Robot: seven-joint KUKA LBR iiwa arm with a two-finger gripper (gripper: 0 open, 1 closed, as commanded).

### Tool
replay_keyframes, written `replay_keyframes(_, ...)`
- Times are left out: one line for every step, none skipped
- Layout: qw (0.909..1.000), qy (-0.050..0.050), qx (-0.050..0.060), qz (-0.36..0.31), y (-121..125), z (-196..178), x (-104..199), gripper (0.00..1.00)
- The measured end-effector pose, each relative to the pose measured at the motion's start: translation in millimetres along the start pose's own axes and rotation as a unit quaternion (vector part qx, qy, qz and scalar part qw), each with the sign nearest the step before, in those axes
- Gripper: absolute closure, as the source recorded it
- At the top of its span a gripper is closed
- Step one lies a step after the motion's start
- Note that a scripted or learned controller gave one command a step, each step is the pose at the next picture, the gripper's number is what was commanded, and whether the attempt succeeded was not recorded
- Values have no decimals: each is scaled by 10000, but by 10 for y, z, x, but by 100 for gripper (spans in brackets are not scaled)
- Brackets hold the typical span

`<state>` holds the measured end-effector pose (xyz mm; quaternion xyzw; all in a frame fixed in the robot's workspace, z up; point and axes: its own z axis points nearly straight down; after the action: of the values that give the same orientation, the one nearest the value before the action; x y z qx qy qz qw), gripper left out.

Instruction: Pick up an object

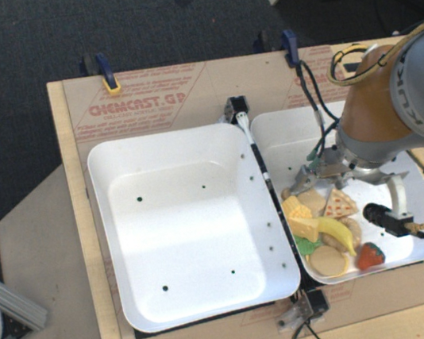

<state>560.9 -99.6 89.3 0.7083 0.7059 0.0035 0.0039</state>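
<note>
Here the end effector [319, 173] (grip state unclear) hangs over crowded toy food: banana [334, 233], strawberry [370, 256], pizza slice [338, 205].

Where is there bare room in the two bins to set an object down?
The left bin has a bare white floor from wall to wall. In the right bin, the far strip by the rim is bare. Its near half is crowded: banana, pizza slice, strawberry, with the gripper above them.

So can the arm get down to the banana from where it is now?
Probably yes. The banana lies exposed on top of the pile at the near end of the right bin, with the arm just above it. Neighbouring toy food crowds it closely, though.
</note>
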Motion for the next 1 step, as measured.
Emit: replay_keyframes(10000, -6, -12, 3, -640, -4, -2, 0)
